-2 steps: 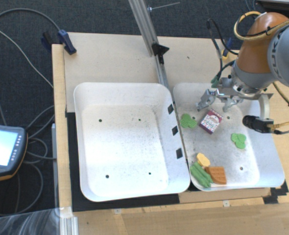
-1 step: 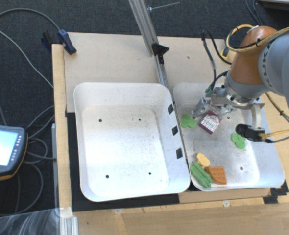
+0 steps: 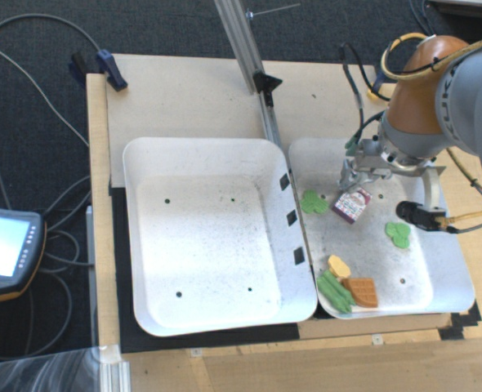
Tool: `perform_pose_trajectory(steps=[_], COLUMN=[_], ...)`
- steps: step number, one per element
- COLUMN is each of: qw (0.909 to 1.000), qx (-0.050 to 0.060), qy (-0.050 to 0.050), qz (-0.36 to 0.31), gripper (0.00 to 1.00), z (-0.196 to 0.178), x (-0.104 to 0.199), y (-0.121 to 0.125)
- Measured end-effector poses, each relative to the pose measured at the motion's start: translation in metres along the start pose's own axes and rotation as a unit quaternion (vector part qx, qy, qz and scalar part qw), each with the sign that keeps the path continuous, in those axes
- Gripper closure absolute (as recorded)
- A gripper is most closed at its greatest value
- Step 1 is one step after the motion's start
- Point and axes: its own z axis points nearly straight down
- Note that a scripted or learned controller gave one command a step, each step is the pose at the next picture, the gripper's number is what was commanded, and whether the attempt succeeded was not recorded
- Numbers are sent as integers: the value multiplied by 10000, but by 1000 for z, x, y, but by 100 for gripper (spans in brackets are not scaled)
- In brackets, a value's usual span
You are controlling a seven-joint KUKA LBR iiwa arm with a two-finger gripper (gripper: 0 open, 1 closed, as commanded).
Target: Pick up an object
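Six small things lie in the right bin [image 3: 449, 276], the nearer to the arm [image 3: 437, 88] of the two white bins on the desk [image 3: 184, 96]. The gripper [image 3: 355, 180] hangs over the far half of that bin, right above a purple-and-white packet [image 3: 351, 207] that sits tilted, its upper edge just at the gripper's tip. Whether the gripper has closed on the packet, or merely stands over it, cannot be told from this angle.

Just beside the packet, toward the wall between the bins, lies a green piece [image 3: 313, 202]. A second green piece [image 3: 399, 233] lies on the packet's other side, nearer the front and a little apart from it. Neither touches the packet, so it has bare floor around it.

Three more things crowd the bin's near-left corner, well apart from the gripper. A yellow chunk [image 3: 339, 265] is there, with a long green pod [image 3: 334, 290] below it against the rim and an orange waffle-like block [image 3: 363, 292] touching the pod's side.

The left bin [image 3: 200, 235] shows a speckled floor, and black clips [image 3: 291, 216] run along its wall next to the right bin. An aluminium rail [image 3: 237, 31] slants down from the top of the view to the gap between the bins. A blue clamp [image 3: 110, 68] grips the desk's far corner. A handheld pendant [image 3: 4, 251] with a lit screen rests off the desk at the left edge, among grey cables [image 3: 37, 23] on the dark carpet.
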Motion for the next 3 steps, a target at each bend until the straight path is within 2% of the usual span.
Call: perform_pose_trajectory(steps=[1, 2, 3], qw=[10000, 10000, 10000], qx=[-25, -40, -38], qy=[-13, -19, -18], qz=[-7, -9, -9], gripper=[100, 100, 100], z=[-45, -101, -156], x=[2, -1, 0], y=[-3, 8, 10])
